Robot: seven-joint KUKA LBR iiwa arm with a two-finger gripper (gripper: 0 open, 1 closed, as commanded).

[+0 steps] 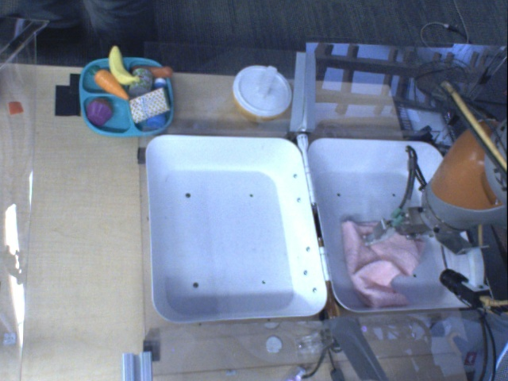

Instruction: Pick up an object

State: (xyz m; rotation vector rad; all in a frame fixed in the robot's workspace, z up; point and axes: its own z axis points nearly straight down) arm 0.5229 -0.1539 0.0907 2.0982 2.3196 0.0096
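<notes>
Pink cloth (381, 264): I am seeing it lying crumpled in the right bin (357, 165), near the front wall. Gripper (399, 227): hanging at the cloth's upper edge, seemingly touching; I cannot tell how the jaws are standing. Left bin (222, 228): sitting alongside.

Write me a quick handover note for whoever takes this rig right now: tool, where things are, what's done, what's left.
Tool: down in the right bin, at the upper edge of the pink cloth; whether it grips the cloth cannot be told.
Pink cloth: crumpled in the right bin's lower half, lying on the floor of the bin.
Left bin: beside it, left of the divider.
Done: arm brought to the cloth.
Left: confirm a grasp and lift the cloth.
</notes>
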